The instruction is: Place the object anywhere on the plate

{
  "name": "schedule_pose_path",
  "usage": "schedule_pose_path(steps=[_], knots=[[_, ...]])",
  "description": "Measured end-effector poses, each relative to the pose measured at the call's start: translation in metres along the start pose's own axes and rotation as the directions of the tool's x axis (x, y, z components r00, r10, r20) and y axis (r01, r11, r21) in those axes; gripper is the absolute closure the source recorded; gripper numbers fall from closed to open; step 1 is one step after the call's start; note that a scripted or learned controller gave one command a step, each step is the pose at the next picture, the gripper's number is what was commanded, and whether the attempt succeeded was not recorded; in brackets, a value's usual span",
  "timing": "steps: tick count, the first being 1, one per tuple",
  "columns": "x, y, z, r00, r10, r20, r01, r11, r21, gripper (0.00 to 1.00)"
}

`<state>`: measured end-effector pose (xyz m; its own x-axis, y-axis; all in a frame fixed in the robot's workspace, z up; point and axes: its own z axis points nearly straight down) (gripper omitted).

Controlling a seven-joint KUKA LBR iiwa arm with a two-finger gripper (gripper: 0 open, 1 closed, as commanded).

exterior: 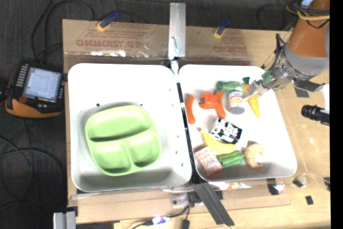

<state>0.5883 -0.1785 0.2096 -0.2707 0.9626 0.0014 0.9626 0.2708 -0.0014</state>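
A light green divided plate (pixel 123 139) lies in the left bin (pixel 80 78). The right bin (pixel 284 137) holds several toy foods: a yellow-orange carrot (pixel 254 104), a small can (pixel 236 101), a green bottle (pixel 228 86), a red-orange piece (pixel 212 102), a black-and-white box (pixel 225 130), a banana (pixel 213 142) and a bread roll (pixel 253 153). My gripper (pixel 261 83) hangs low at the right bin's far right corner, just above the top end of the carrot. Nothing can be seen held in it.
A red strip (pixel 188 108) lies by the divider between the bins. A red packet (pixel 206 160) and a green piece (pixel 228 160) sit at the right bin's near edge. A handheld controller (pixel 36 88) rests left of the bench. Clamps (pixel 108 20) hold the back edge.
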Motion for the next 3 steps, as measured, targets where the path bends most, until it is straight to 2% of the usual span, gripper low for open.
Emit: schedule_pose_path(steps=[1,2,3], knots=[[0.103,-0.055,-0.024,0.996,-0.089,-0.001,0.089,0.996,0.003,1.0],[0.192,-0.046,0.015,0.999,0.035,0.0,-0.035,0.999,0.005,1.0],[0.269,-0.026,0.008,0.999,-0.035,0.001,0.035,0.999,0.005,1.0]])
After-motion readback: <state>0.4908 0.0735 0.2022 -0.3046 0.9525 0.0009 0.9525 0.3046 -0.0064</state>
